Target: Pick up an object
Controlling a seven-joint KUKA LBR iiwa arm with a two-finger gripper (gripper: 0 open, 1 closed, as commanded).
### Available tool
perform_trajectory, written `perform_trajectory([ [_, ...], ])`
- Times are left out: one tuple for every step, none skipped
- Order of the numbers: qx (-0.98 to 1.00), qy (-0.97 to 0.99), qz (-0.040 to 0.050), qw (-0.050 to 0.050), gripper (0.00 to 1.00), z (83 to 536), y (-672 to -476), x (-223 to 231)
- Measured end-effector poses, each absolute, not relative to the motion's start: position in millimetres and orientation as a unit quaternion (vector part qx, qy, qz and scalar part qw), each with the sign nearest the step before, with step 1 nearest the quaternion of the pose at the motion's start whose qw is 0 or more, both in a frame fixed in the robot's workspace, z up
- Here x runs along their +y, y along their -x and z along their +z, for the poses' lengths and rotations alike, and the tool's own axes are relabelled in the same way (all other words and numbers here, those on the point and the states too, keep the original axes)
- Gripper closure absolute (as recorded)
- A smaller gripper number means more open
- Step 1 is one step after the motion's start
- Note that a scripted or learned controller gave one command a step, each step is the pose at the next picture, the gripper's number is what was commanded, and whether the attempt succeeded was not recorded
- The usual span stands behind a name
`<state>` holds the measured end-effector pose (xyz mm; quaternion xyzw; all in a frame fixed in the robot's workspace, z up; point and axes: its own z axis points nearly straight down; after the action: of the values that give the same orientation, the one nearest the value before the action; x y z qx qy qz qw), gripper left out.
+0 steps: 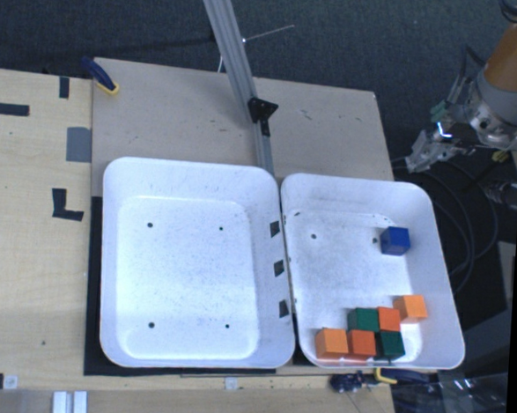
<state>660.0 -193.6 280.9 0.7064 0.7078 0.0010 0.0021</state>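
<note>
Arm: it comes in from the right side and sits high up in the far right corner, off past the bench edge.

Gripper (435,145): it hangs outside both bins, just past the far right corner of the right bin (357,192). It looks small and blurry here, so I cannot tell how it is set. Nothing can be seen in it.

Blue block (395,240): it sits alone in the right bin, near the far right wall. This is the closest block to the gripper — down and a little to the left of it in the picture.

Block pile: more blocks crowd the near right corner of the same bin. There is an orange block (331,341) at the left end, a green block (364,320) behind, and another orange block (413,306) up by the right wall. They touch or almost touch each other.

Left bin (190,174): no blocks to be seen in it.

Which way to go: I think the gripper has to move in over the bin wall and then down. The blue block is the easy one — it stands apart, with room on its sides. The pile is farther off and packed tight.

Block shape: they look like cubes, so no side is the long one.

What could go wrong: the blue block is close to the wall, so the wall may get bumped.
</note>
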Motion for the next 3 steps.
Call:
perform_trajectory([
  [0.709,-0.705,0.0001,0.000,1.00,284,-651.6,-145],
  [0.710,-0.704,-0.0001,-0.001,1.00,269,-644.6,-83],
  [0.710,-0.705,-0.0007,-0.002,1.00,251,-636.4,-27],
])
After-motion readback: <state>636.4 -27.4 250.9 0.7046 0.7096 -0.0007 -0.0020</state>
